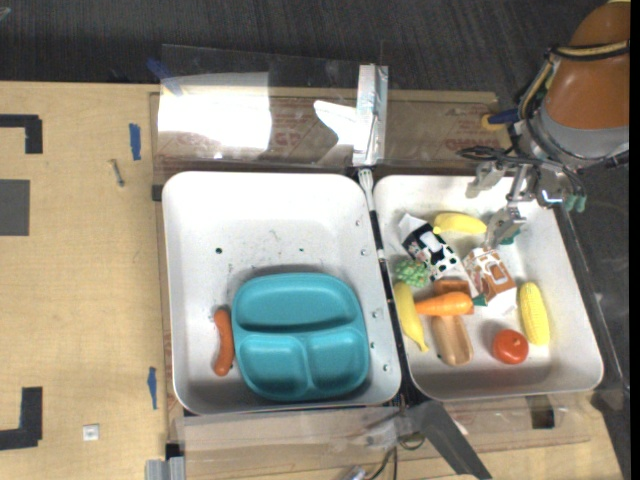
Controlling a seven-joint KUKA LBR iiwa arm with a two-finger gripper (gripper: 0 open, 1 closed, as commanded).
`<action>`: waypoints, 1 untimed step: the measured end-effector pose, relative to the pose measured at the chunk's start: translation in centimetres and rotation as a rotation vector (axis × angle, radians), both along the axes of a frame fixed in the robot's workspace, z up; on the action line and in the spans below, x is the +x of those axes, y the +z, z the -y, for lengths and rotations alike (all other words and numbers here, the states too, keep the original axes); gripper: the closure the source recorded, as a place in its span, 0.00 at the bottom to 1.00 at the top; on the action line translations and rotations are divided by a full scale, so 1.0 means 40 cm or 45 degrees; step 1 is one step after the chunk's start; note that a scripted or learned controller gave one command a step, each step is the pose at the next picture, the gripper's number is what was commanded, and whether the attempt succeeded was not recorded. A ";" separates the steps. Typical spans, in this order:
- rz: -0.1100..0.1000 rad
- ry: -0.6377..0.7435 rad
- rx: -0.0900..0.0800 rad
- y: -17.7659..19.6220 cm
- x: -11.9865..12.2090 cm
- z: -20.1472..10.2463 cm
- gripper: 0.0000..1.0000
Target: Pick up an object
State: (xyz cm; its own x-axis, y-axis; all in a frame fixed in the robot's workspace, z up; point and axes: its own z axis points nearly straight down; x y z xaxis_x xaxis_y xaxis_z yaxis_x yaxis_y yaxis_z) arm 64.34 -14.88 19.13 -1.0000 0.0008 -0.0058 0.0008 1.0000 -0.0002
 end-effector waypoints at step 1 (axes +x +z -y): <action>0.009 -0.029 -0.002 -0.234 -0.170 0.052 0.00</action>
State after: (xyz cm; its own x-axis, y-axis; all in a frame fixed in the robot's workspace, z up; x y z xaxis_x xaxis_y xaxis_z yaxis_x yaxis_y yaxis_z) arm 57.54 -16.98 9.78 -0.9996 0.0234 -0.0130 0.0234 0.9997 -0.0018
